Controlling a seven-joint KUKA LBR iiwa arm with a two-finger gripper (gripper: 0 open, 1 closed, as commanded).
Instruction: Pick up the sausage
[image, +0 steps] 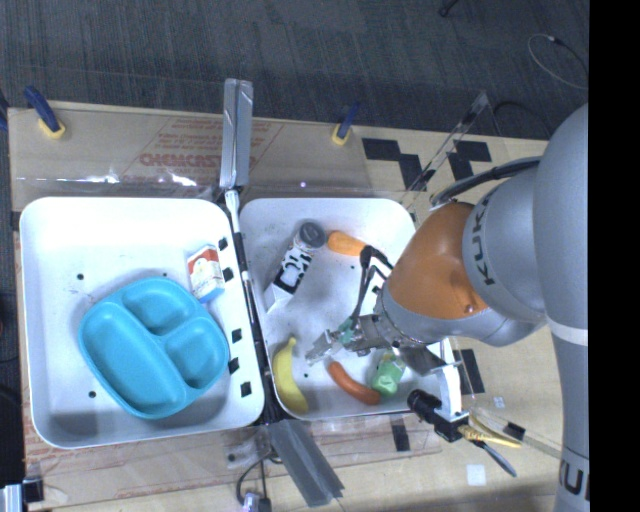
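Observation:
The sausage (353, 382), short and reddish-orange, lies near the front edge of the right bin (262, 222). It sits between a banana (287, 378) on its left and a small green object (388, 377) on its right. My gripper (330, 344) hangs just above and slightly left of the sausage, pointing left. It is open, nothing is between its fingers, and the sausage rests on the bin floor. The orange wrist band (440, 275) covers the right part of this bin.
A white and black bottle (298, 262) and an orange carrot (347, 243) lie at the back of the right bin. The left bin (50, 230) holds a blue divided plate (152, 345) and a small red and white carton (205, 271).

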